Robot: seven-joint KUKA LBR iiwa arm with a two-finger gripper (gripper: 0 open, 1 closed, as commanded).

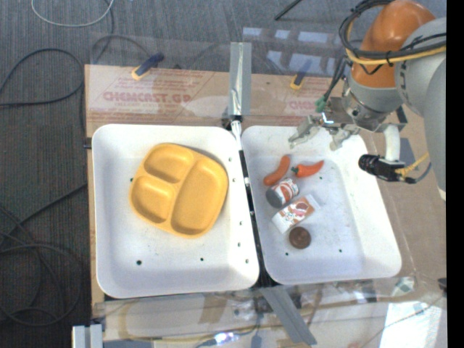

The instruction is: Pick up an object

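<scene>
Your gripper (322,130) hung spread open and empty over the right bin (377,259), above an orange-red chilli (310,169), glossy, tapered, green-stemmed, beside a sausage (277,171).

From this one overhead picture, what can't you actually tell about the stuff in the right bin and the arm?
- Small white carton: printed label too small to read, camera view.
- Round brown object: too small to identify.
- Grey and white item: partly overlapped by the orange piece; shape unclear.
- Arm: cut off by the top and right edges.
</scene>
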